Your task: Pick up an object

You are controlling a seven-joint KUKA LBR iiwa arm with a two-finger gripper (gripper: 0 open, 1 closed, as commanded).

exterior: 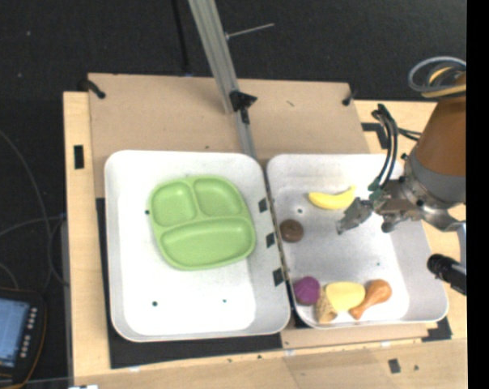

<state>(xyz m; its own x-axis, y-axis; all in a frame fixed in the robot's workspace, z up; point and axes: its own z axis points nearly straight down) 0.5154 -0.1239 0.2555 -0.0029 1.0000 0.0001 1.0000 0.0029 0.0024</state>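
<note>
Approach step, nothing picked yet: the gripper (364, 215) hangs over the right shallow white bin (406, 298), just right of and below the yellow plastic banana (331, 198), fingers apparently parted with nothing between them, though the view is soft there. Next move calls for choosing a target, likely the banana as nearest, centring over it and dropping straight down. Open room: bare bin floor mid-bin around the small brown round piece (291, 230); the purple ball (307, 289), pale yellow wedge (340, 297) and orange drumstick-shaped toy (372, 295) crowd the front wall, while the green divided plate (202, 222) sits in the left bin.
</note>
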